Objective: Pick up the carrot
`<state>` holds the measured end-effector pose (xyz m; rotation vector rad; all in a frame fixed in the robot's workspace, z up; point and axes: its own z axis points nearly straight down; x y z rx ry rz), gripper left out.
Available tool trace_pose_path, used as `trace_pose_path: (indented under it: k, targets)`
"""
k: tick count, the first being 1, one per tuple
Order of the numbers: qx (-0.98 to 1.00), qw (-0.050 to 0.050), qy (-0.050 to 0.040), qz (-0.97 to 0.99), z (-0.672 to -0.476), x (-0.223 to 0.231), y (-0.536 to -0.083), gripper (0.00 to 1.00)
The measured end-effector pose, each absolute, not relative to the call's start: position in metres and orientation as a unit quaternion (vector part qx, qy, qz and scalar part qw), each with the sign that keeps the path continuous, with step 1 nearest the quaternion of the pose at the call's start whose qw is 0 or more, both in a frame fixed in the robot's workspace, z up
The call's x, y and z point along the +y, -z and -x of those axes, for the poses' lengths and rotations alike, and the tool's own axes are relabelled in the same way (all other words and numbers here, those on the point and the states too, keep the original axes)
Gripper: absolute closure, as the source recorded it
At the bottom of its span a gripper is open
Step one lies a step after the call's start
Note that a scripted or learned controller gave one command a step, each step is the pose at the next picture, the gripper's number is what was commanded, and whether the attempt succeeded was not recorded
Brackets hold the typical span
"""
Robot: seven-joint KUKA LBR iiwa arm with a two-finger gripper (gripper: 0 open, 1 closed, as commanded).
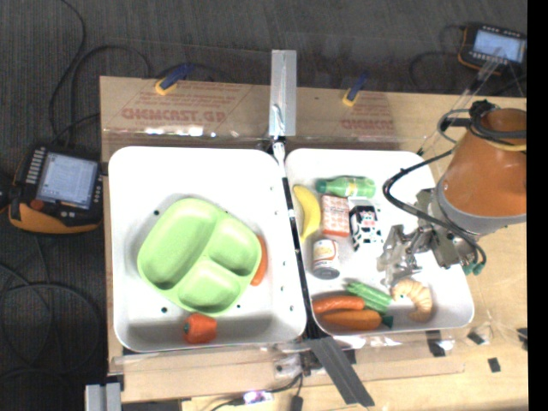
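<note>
The carrot [336,303] lies at the near edge of the right bin [445,315], its long axis running from nine to three o'clock, leafy green end [370,294] toward three. The hand [399,262] hovers near it, so the carrot sits at about eight o'clock from the hand. I cannot tell whether the hand is spread or pressed together.

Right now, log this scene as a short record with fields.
gripper: above the right bin, near the croissant
carrot: at the right bin's front edge, beside a hot dog
left bin: holds a green divided plate and a red pepper
banana: along the right bin's left wall
</note>
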<state>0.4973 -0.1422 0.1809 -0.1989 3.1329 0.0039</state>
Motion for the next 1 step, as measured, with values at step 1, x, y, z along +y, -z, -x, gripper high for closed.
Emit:
trace_pose_path:
  k: [1]
  targets:
    - [0.997,0.001,-0.0010,0.072,-0.5247,-0.1382,-0.1908,1.00]
